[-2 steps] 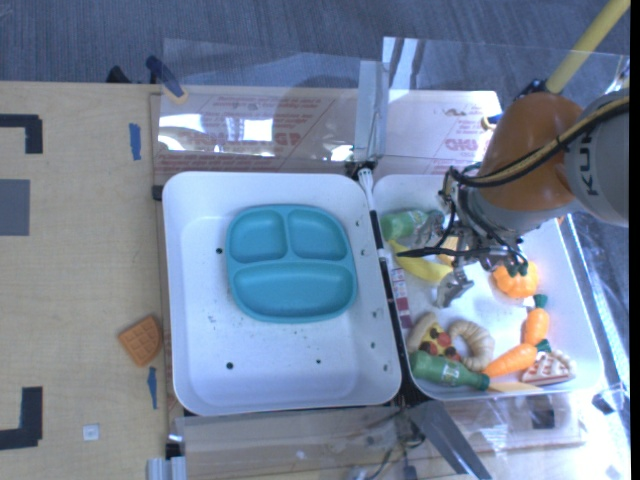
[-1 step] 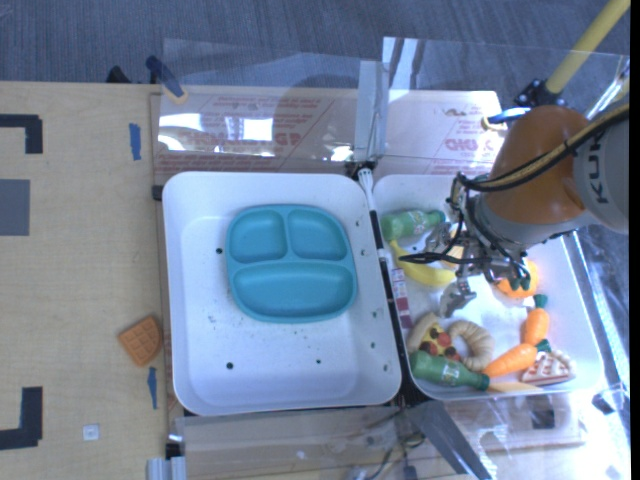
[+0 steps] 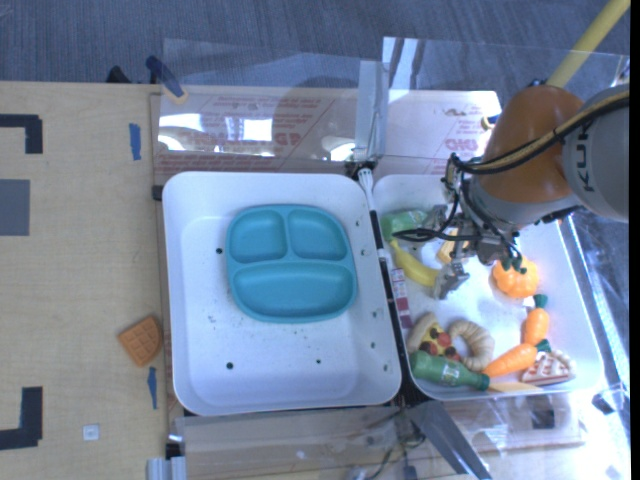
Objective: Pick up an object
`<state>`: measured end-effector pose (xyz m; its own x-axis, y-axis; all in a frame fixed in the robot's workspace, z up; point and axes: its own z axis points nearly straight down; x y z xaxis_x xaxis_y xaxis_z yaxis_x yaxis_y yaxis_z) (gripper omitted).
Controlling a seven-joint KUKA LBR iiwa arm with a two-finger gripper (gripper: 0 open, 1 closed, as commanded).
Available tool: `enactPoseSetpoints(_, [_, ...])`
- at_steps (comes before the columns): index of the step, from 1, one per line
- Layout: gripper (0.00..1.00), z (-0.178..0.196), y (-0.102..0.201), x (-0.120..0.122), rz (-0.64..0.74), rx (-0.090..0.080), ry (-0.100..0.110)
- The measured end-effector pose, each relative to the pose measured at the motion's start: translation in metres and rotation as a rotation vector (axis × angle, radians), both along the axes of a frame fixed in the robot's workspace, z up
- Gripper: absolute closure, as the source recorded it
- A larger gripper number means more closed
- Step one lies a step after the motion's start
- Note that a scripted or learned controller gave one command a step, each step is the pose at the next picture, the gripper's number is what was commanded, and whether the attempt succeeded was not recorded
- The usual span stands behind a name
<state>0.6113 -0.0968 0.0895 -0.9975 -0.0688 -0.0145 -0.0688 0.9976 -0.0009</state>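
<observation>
My gripper (image 3: 455, 273) hangs low over the middle of the right bin (image 3: 582, 313), below the orange band of the arm (image 3: 530, 143). It sits just right of a yellow banana (image 3: 410, 265) and left of an orange pumpkin (image 3: 514, 278). A green toy (image 3: 405, 222) lies at the bin's back left. Nearer the front lie a beige ring (image 3: 474, 336), a green bottle (image 3: 448, 371), two carrots (image 3: 512, 359) and a pizza slice (image 3: 548, 368). I see nothing held in the gripper.
The left bin (image 3: 190, 298) holds a blue divided plate (image 3: 290, 261). A brown waffle piece (image 3: 141, 340) lies on the bench left of the bins. Clear plastic panels (image 3: 300, 118) stand behind both bins.
</observation>
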Motion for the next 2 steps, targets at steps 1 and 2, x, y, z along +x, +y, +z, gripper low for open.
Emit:
enactPoseSetpoints(1, [0.0,0.0002,0.0048,-0.0024,0.005,-0.002,0.002])
enactPoseSetpoints(2, [0.0,0.0003,0.0046,-0.0114,-0.051,0.002,0.001])
